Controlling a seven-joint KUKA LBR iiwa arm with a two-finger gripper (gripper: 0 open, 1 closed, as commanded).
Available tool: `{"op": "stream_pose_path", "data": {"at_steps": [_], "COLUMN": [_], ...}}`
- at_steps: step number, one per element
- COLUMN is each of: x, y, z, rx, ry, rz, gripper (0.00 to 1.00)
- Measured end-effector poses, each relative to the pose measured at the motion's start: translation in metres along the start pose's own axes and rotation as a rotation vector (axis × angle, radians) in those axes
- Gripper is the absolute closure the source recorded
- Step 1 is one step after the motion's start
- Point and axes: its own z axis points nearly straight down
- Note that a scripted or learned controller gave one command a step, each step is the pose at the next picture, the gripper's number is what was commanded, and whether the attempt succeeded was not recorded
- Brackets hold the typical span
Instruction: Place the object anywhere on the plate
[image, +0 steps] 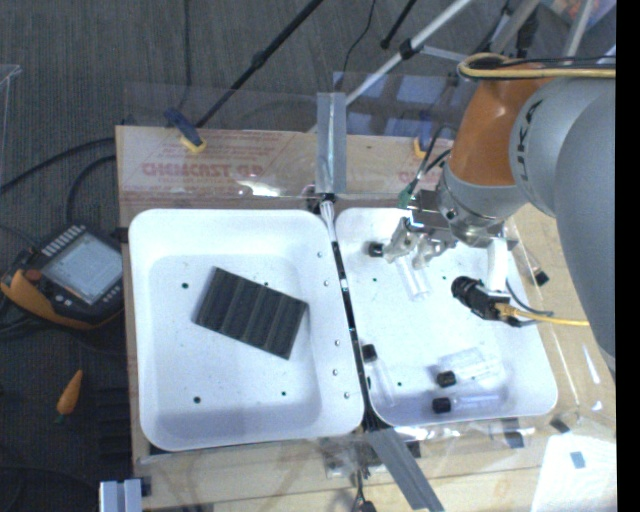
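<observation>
Seemingly nothing is sitting on the plate (250, 312) yet; it is lying bare in the left bin (165, 400). Tool (418, 248) is hovering over the right bin (400, 335), toward the back; open or gripping, cannot tell. Likely object, a clear piece (470, 368), is lying near that bin's front among small black bits (440, 405). Pick and carry are both remaining, and the adjoining bin walls are standing in the way.

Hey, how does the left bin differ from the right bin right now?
The left bin holds one dark ribbed plate, lying askew; the right bin holds small clear pieces. The claw hangs over the right bin, not the left bin. Both are shallow and white.
</observation>
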Motion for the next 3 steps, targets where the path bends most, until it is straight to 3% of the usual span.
{"op": "stream_pose_path", "data": {"at_steps": [1,2,3], "x": [0.07,0.132,0.162], "y": [0.029,0.052,0.035], "z": [0.026,0.024,-0.115], "rx": [-0.001,-0.006,-0.007], "ry": [0.003,0.003,0.0], "rz": [-0.326,-0.963,-1.117], "gripper": [1.0,1.0,1.0]}}
